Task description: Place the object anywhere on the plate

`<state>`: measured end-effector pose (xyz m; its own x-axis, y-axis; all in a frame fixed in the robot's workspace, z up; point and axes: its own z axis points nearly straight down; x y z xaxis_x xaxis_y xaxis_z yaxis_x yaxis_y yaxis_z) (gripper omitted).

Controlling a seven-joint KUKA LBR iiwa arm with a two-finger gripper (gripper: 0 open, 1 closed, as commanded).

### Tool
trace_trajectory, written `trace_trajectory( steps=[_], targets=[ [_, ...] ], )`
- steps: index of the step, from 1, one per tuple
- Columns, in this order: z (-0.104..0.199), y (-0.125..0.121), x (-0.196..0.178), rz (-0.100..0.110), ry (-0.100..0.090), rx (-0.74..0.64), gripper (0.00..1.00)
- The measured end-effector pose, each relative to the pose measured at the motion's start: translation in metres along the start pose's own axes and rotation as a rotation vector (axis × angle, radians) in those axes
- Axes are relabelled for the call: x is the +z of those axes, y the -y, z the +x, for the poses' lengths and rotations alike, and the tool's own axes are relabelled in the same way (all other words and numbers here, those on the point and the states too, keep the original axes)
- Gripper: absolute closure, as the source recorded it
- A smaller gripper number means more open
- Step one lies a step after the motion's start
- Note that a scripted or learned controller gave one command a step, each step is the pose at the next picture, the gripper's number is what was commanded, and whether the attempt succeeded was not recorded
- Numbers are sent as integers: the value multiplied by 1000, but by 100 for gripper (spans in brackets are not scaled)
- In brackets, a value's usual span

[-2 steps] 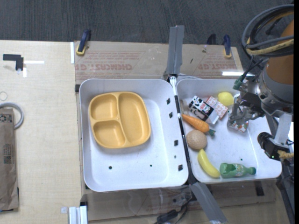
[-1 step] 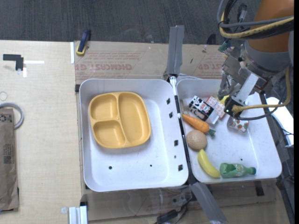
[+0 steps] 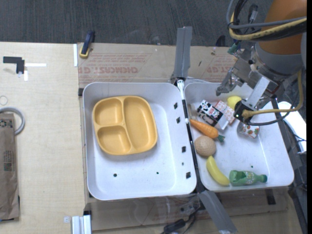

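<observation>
The yellow three-compartment plate (image 3: 125,125) lies in the left bin (image 3: 97,179), left of the frame's centre. The right bin (image 3: 278,160) holds a cow-patterned carton (image 3: 209,112), a carrot (image 3: 204,128), a brown round ball (image 3: 205,146), a banana (image 3: 216,171), a green bottle (image 3: 247,178), a lemon (image 3: 234,102) and a small strawberry-printed carton (image 3: 248,129). The gripper (image 3: 229,84) hangs at upper right over that bin's top edge, near the lemon; I cannot tell whether it is open or closed.

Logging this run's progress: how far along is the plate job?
Done: nothing; the yellow plate in the left bin carries no object. In hand: the gripper hangs over the right bin's far edge, nothing visibly held. Left: grasp something, perhaps the carrot, and plate it.
</observation>
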<state>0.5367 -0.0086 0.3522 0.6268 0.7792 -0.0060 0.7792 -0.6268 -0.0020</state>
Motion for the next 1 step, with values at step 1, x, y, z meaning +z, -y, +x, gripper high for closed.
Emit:
trace_trajectory(
  steps=[1],
  targets=[
    [0,0,-7,2,6,-3,100]
  ],
)
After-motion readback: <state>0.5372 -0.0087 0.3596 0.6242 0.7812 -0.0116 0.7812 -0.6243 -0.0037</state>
